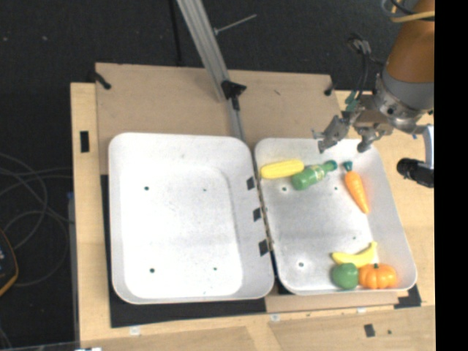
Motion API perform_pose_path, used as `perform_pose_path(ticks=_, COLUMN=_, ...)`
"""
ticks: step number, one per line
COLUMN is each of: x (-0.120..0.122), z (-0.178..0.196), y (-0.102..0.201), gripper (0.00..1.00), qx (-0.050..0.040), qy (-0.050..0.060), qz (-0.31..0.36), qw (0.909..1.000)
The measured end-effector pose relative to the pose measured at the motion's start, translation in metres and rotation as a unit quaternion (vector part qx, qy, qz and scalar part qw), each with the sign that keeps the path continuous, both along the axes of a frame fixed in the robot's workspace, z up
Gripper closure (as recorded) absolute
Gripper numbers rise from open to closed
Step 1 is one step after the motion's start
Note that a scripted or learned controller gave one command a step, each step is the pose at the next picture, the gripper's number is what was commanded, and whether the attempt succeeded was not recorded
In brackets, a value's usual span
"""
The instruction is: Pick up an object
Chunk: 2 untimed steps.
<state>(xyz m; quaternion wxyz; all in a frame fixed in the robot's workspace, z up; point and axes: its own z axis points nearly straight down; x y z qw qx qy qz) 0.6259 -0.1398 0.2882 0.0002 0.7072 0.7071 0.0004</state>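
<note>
Lying in the right bin (387, 218), the candidate objects fall into two groups. Near the bin's far edge a yellow corn cob (281, 169) touches a green bottle (313, 175) that tilts toward the far right corner, and an orange carrot (356, 189) lies just beside them along the right wall. At the near right corner a yellow banana (356, 255), a green round fruit (344, 276) and a small orange pumpkin (377, 276) crowd together, touching one another.

The gripper (344, 139) hangs over the bin's far right corner, just above the bottle's cap and the carrot's top. Its two fingers stand spread apart, with nothing between them. The grey arm (409, 64) with its orange band reaches in from the right.

The left bin (183, 218) sits side by side with the right one, dark clips joining them along the shared edge. Both rest on a pale wooden bench (88, 196) with a brown board (285, 101) at its far side. A slanted metal pole (205, 35) rises from the far edge. Dark floor surrounds the bench, with cables (22, 196) on the left.
</note>
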Motion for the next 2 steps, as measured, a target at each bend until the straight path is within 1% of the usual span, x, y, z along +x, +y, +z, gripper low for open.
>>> perform_pose_path(ticks=1, x=-0.087, z=0.055, y=-0.054, gripper=0.00, qx=-0.0016, qy=-0.003, qz=-0.003, qw=1.0000)
perform_pose_path(ticks=2, x=-0.057, z=-0.052, y=-0.086, gripper=0.00, qx=0.0006, qy=0.004, qz=-0.001, qw=1.0000)
